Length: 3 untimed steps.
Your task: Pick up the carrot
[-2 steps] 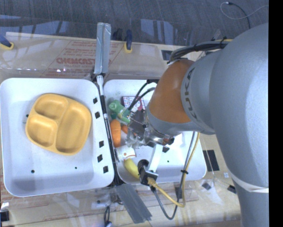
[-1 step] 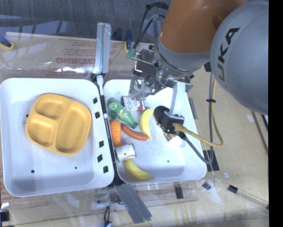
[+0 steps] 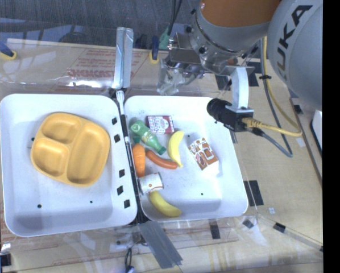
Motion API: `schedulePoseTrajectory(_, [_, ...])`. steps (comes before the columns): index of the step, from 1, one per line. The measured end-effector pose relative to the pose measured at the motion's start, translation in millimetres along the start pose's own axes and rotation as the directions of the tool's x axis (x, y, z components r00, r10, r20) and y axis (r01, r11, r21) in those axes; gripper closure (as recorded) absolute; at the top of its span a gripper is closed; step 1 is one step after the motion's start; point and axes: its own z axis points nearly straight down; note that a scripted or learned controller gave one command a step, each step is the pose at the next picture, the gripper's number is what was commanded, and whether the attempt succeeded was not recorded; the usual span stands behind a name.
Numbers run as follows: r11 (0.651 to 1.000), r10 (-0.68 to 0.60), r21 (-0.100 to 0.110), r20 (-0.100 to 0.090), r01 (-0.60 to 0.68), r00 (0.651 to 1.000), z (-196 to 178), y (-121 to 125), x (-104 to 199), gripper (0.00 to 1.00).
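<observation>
You'll see the carrot point(image 3: 139, 158) at the right bin's point(image 3: 227, 201) left edge, the gripper point(image 3: 173, 84) above centre, its state unclear.

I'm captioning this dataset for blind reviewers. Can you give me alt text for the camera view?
The carrot lies untouched at the left edge of the right bin, beside a green bottle, two bananas and small cartons. The arm's tool hovers above that bin's far rim. The left bin holds a yellow divided plate.
</observation>
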Motion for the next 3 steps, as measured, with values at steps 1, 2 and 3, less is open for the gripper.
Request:
schedulePoseTrajectory(1, [1.0,0.016,0.004,0.001,-0.016,1.0,145,-12,100,1.0])
schedulePoseTrajectory(2, [1.0,0.016,0.003,0.001,-0.016,1.0,144,-12,100,0.0])
schedulePoseTrajectory(3, [1.0,0.022,0.004,0.002,-0.022,1.0,234,61,64,0.0])
